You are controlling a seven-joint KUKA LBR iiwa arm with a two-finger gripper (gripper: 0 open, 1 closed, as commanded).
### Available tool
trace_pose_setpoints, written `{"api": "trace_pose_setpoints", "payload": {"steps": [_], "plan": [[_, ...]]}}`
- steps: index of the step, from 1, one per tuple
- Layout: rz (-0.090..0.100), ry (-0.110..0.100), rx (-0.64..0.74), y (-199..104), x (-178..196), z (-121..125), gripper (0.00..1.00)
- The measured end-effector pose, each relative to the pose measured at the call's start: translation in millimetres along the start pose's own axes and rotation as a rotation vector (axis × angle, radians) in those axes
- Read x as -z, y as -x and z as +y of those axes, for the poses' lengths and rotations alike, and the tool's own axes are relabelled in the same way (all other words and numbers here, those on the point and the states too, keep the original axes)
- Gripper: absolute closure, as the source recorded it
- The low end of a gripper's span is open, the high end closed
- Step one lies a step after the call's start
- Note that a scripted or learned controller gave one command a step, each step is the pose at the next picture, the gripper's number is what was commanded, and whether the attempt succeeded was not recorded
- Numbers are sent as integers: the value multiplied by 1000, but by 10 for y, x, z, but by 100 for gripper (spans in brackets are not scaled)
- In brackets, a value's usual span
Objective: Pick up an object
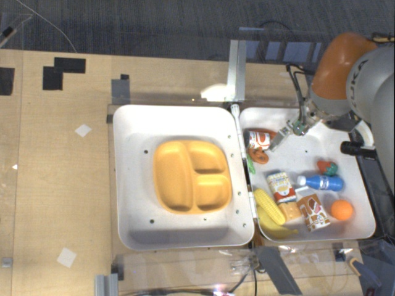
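**Pincer low over the right bin, beside a red-and-white can**

A red-and-white can [260, 140] is seen lying in the upper left of the right bin [368, 222], close to the wall shared with the left bin. Just below the can, a small orange-red piece [259, 157] is found, touching or nearly touching it. The pincer [279, 138] is placed immediately to the right of the can, low over the bin floor; nothing is seen between its fingers, and whether they are spread wide or drawn narrow cannot be told at this size.

Further down the same bin, a small carton with a red label [281, 187] is set near the middle, with a blue bottle [322, 182] lying on its side to the right. A red and green item [327, 166] is placed just above the bottle. Along the lower edge, a corn cob [269, 206], a banana [279, 230], a brown-and-white carton [314, 211] and an orange [341, 210] are gathered.

The arm [361, 82], grey with an orange band, is extended in from the right. In the left bin [133, 165], 1 yellow tray with 3 compartments [191, 175] is laid centrally. Both bins are carried by the wooden desk [55, 184].
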State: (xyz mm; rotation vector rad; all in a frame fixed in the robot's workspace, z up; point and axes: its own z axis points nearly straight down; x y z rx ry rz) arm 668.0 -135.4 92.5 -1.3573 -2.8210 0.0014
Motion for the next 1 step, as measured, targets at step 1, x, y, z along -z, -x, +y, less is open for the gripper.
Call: {"api": "trace_pose_setpoints", "payload": {"steps": [1], "plan": [[-7,-6,285,61,-34,-110,0]]}}
